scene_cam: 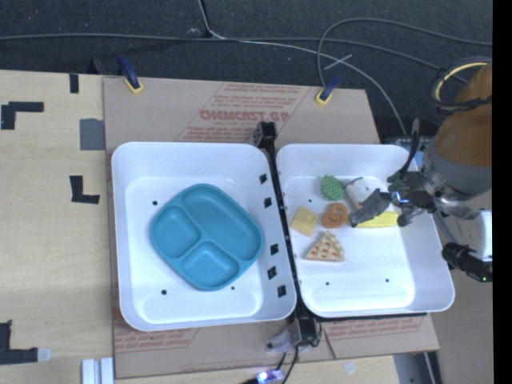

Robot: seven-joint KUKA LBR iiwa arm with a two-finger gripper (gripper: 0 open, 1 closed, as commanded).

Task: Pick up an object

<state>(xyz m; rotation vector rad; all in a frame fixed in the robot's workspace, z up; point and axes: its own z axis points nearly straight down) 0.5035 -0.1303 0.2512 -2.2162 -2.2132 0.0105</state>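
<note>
Camera view: claw [374, 207] is hanging low in the right bin [424, 294], reaching in from the right; can't tell its opening. It's sitting over the yellow piece [382, 221], prob. lining up on that for the pick. Just left of claw: donut [335, 214], green item [333, 186], white piece [360, 189]. Further left: cheese block [304, 221], pizza slice [325, 249]. Blue tray [206, 236] is lying well left, in the other bin.
</note>
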